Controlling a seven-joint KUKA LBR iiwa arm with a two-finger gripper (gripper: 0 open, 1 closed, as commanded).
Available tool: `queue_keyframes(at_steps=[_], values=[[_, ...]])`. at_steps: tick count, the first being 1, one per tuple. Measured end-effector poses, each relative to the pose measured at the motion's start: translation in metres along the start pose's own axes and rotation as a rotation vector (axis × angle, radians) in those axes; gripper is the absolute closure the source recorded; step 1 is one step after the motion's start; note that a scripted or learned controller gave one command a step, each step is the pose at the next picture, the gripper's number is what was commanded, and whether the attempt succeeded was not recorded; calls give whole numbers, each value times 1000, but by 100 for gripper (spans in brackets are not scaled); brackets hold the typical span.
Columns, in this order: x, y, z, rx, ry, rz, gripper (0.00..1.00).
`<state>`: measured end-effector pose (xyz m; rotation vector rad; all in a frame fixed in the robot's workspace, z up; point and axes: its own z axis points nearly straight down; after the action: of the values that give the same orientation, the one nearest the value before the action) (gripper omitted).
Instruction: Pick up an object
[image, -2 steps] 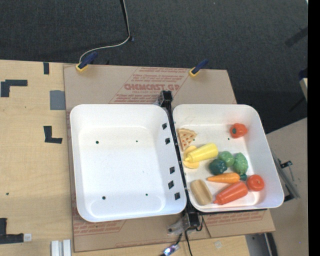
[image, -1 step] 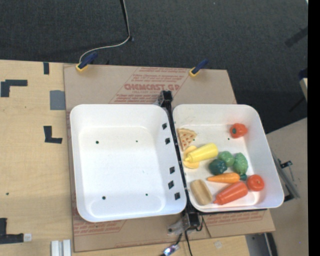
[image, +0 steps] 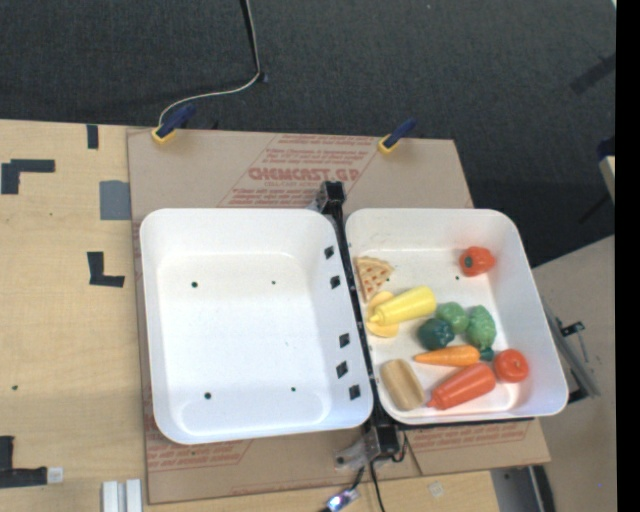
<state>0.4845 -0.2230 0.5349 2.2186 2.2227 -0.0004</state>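
The right bin (image: 505, 236) holds several toy foods. A red tomato (image: 477, 261) lies near its far right corner. A waffle-like wedge (image: 373, 275) sits by the divider, with a yellow corn cob (image: 402, 307) just in front of it. Green pieces, a dark broccoli (image: 435, 333) and a lighter green vegetable (image: 480, 325), cluster in the middle. An orange carrot (image: 447, 355), a red pepper (image: 462, 386), a small red tomato (image: 511, 366) and a tan bread roll (image: 401, 384) lie along the near side.
The left bin (image: 160, 300) stands beside the right one on a cardboard sheet (image: 290, 170) held by two clamps at the far edge. A cable (image: 225, 92) runs across the dark floor behind the bench.
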Motion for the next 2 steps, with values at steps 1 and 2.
queue_keyframes(at_steps=[1,2], values=[[0,1,-10,-1,-1,-1,100],[44,-2,156,15,6,-1,100]])
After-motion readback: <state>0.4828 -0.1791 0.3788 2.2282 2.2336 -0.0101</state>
